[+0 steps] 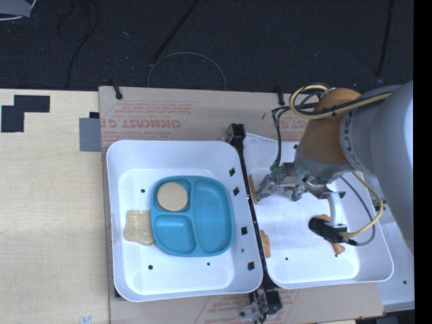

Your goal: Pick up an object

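Pale yellow, a soft-looking piece (138, 227) lies in the left white bin (128, 160), touching a blue divided plate (202, 228) whose upper-left compartment holds a tan disc (171, 196). Just past the divider, a small orange piece (265, 244) lies in the right bin (297, 268). Farther up that bin hangs the end effector (277, 184); whether it is open or closed cannot be told.

The white left bin (128, 275) and right bin (304, 265) look like smooth, slightly shiny plastic, the blue tray (202, 225) in the left one is smooth plastic too, the brown sheet (169, 113) under them looks like matt cardboard, and the desk (47, 214) looks like pale, smooth wood.
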`<state>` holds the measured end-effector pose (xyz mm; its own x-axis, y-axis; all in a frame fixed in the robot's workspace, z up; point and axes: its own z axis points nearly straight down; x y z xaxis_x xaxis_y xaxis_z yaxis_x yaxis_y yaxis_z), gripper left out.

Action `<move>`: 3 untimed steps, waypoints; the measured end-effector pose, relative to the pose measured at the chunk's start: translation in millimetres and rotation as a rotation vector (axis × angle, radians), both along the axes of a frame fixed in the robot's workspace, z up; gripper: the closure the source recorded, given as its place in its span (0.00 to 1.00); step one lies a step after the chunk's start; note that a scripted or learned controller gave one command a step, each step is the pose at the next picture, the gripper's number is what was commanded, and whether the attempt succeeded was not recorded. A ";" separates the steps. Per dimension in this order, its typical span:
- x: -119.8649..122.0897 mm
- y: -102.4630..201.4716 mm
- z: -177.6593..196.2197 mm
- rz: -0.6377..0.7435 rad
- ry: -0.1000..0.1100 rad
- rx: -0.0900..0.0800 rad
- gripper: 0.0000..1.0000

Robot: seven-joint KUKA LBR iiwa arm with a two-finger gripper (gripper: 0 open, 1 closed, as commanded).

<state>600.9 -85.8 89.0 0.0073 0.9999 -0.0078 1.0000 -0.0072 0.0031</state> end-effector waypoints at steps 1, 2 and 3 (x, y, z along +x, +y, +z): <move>-0.9 0.7 9.2 -0.005 0.006 0.006 1.00; -1.9 2.3 51.7 -0.002 0.003 0.008 1.00; 1.9 -0.5 94.4 0.004 0.002 0.008 1.00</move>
<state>602.8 -86.3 183.4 0.0035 1.0000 0.0000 1.0000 -0.0035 0.0006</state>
